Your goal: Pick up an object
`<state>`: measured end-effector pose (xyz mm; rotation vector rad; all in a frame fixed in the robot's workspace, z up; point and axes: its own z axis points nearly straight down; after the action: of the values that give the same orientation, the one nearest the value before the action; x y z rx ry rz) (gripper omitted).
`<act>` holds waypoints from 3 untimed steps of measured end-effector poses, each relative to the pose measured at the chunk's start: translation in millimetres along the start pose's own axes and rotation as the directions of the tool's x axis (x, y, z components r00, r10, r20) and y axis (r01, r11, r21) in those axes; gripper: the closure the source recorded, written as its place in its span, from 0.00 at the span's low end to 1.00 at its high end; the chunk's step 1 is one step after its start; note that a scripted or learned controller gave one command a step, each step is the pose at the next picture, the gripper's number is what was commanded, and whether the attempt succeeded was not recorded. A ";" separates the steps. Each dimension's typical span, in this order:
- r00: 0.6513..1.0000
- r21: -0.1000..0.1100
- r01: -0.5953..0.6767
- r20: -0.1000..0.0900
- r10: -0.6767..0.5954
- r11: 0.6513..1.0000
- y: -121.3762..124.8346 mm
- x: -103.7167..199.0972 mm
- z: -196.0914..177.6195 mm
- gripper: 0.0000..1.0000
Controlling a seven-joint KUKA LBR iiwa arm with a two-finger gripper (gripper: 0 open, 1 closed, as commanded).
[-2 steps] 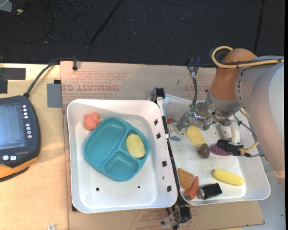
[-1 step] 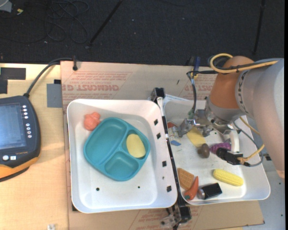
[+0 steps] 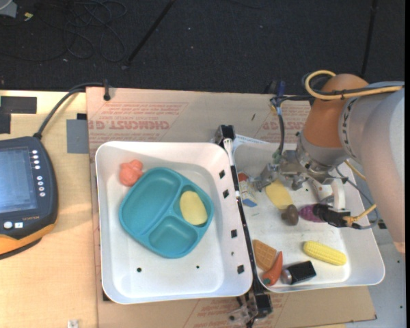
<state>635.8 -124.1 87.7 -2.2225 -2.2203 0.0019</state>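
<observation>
Tool hovers at the yellow piece, grip state unclear — best centre squarely before closing.

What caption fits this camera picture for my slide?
Robot arm reaches into the right bin of toy food beside a teal tray.

right bin crowded, left bin edges open
</observation>
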 end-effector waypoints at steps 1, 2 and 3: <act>1.000 0.001 0.002 0.000 -0.002 1.000 -0.3 0.1 -10.7 1.00; 1.000 0.002 0.003 0.000 -0.003 1.000 -0.4 0.5 -10.1 0.00; 1.000 0.005 0.000 -0.001 0.000 1.000 -19.1 -3.5 1.2 0.00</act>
<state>616.7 -127.5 86.5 -2.2191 -2.2174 0.0056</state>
